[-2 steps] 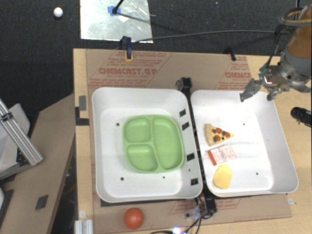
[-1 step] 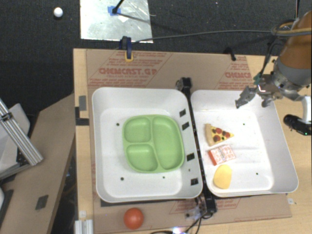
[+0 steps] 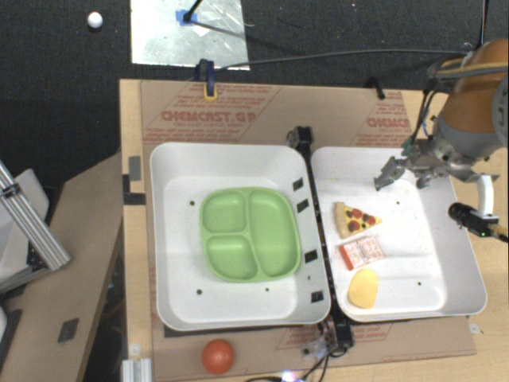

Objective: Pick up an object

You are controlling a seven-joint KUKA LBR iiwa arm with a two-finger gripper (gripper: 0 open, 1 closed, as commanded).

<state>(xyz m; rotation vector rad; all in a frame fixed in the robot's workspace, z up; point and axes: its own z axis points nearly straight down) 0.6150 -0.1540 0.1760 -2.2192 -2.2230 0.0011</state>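
Fingers (image 3: 395, 173) hung spread and empty over the right bin (image 3: 445, 237), at one o'clock from the pizza slice (image 3: 354, 219).

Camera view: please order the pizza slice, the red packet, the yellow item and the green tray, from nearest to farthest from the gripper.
1. Pizza slice, right bin, just below and left of the gripper.
2. Red packet, right bin, below the slice.
3. Yellow item, near the right bin's front edge.
4. Green tray, in the left bin, farthest.
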